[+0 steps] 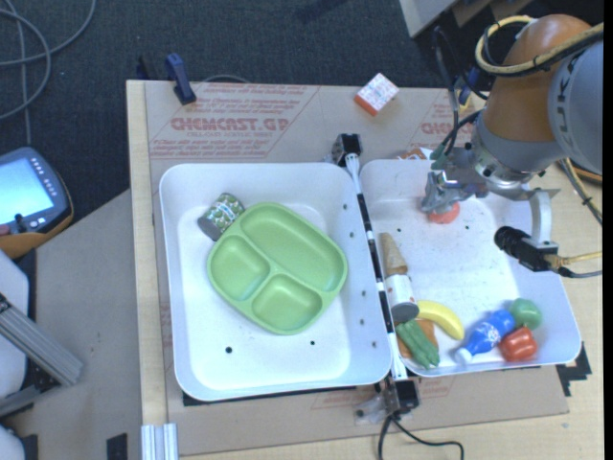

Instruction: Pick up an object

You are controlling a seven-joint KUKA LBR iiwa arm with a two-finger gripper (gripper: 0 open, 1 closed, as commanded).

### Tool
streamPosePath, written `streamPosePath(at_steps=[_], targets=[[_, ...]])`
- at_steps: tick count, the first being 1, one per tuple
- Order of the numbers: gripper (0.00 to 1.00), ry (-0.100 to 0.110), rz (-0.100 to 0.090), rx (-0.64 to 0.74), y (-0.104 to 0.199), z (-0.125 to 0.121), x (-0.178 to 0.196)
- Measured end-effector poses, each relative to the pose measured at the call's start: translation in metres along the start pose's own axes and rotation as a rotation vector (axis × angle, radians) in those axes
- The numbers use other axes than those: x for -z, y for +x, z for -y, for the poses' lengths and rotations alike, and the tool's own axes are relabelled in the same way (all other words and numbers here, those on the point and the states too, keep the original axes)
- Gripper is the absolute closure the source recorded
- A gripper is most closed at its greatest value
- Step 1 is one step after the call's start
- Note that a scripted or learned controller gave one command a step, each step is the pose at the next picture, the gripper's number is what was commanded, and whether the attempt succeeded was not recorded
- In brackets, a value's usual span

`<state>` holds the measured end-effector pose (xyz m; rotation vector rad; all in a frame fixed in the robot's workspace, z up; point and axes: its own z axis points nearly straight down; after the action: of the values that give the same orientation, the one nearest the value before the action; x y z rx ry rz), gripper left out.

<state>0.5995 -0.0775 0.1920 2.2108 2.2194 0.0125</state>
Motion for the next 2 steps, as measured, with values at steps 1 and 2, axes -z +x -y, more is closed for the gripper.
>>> streamPosePath(at_steps=[1,2], targets=[[0.0,0.012,0.0,-0.003,-0.001,0.002,-0.007],[0.0,0.008,0.003,-0.006,-0.051,-0.042,-0.03]])
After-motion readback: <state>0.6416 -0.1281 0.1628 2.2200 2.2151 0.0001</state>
